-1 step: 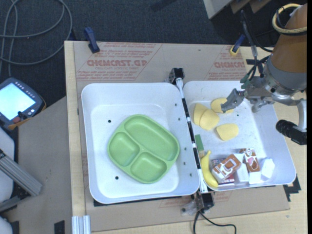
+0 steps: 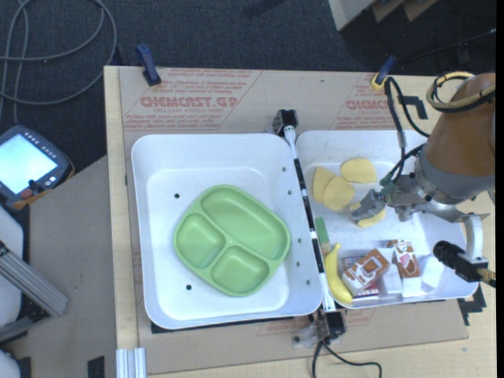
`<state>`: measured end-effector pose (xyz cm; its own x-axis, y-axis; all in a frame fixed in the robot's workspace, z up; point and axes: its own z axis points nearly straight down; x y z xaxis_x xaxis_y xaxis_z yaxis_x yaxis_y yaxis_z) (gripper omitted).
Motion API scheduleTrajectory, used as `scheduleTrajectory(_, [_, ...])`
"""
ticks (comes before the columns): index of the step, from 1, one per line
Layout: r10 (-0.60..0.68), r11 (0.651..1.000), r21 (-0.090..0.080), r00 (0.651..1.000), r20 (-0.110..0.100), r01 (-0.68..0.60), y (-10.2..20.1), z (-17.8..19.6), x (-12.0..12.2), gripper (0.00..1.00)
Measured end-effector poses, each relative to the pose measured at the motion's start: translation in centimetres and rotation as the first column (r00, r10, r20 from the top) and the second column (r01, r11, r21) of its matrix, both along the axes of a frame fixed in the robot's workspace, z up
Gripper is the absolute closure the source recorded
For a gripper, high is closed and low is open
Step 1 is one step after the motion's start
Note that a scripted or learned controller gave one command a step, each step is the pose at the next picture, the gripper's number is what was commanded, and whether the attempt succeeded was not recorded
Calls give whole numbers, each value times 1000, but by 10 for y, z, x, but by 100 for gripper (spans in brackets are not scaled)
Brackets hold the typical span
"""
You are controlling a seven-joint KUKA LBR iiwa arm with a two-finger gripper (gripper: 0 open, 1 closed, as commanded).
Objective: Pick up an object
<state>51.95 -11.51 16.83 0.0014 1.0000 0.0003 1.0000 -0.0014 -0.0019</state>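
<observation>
The right bin [image 2: 339, 143] holds three pale yellow flat pieces [image 2: 340, 194], a small banana [image 2: 339, 276] along its left wall, a brown and white packet [image 2: 366, 269], a red and white packet [image 2: 405, 259] and a white block [image 2: 431, 275]. My gripper [image 2: 368, 207] hangs low over the middle of this bin, just right of the yellow pieces. A further small yellow piece [image 2: 373, 220] lies directly under it, partly hidden. Whether anything is gripped is unclear. The arm's orange band [image 2: 465, 132] is at the right edge.
A green divided plate [image 2: 231, 239] lies in the left bin [image 2: 146, 164]. A ridge [image 2: 303, 203] with a small green strip [image 2: 320, 231] separates the two bins. Black cables [image 2: 402, 113] run over the right bin's back. A black part [image 2: 457, 261] juts over its front right.
</observation>
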Motion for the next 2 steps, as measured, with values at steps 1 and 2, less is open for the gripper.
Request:
scheduleTrajectory(1, [2, 1000, 0, 1000, 4, -2, 16, -83, 43, 0])
scheduleTrajectory(2, [1, 1000, -2, 1000, 3, -1, -40, -83, 95, 0])
